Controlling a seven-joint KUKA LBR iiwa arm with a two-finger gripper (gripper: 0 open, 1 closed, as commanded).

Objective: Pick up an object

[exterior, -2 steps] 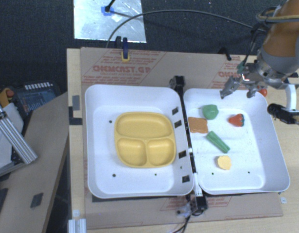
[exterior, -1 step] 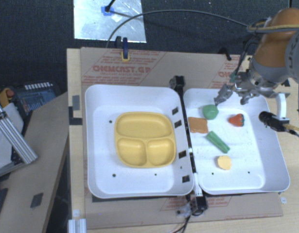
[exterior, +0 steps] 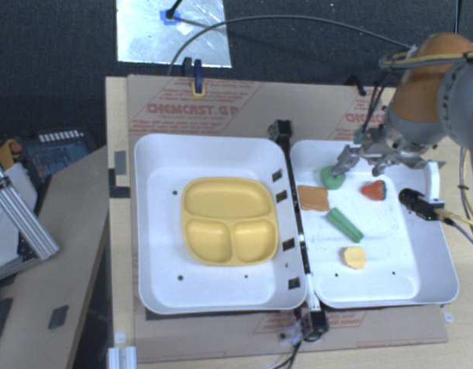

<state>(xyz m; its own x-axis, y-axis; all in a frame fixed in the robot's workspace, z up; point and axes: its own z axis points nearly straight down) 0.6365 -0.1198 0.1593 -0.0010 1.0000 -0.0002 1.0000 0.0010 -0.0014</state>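
Grey arm's hand (exterior: 364, 162) hangs low over right bin (exterior: 421, 279), between green round piece (exterior: 331, 178) and red piece (exterior: 374, 190).

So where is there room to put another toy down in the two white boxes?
Right bin: the near part is bare, below the yellow piece. Its far half is crowded with the green round piece, red piece, brown slice, green stick and gripper. Left bin: bare margins all round the yellow tray.
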